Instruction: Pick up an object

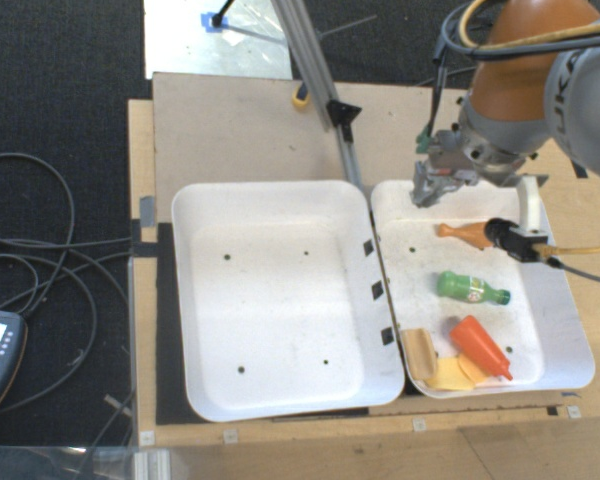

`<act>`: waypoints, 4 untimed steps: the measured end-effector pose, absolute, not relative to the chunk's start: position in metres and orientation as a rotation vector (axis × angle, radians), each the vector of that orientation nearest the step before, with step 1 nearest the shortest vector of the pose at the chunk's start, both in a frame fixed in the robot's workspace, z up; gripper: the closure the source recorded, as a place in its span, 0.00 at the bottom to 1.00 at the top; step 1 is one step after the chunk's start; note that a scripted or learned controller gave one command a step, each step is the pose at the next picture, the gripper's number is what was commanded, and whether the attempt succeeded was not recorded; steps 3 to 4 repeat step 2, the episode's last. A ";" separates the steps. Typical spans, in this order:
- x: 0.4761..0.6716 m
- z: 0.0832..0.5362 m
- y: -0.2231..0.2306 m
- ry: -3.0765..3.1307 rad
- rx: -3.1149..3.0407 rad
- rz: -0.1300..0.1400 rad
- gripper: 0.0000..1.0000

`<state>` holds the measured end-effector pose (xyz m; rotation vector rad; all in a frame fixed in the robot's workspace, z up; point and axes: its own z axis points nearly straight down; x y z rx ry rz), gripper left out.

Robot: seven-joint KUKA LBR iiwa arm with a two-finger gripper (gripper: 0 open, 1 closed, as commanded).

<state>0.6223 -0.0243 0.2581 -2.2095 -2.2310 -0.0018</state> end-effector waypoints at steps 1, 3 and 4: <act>0.604 0.243 0.026 -2.230 -2.208 0.000 1.00; 0.573 0.245 0.068 -2.230 -2.209 0.000 1.00; 0.573 0.245 0.068 -2.230 -2.209 0.000 1.00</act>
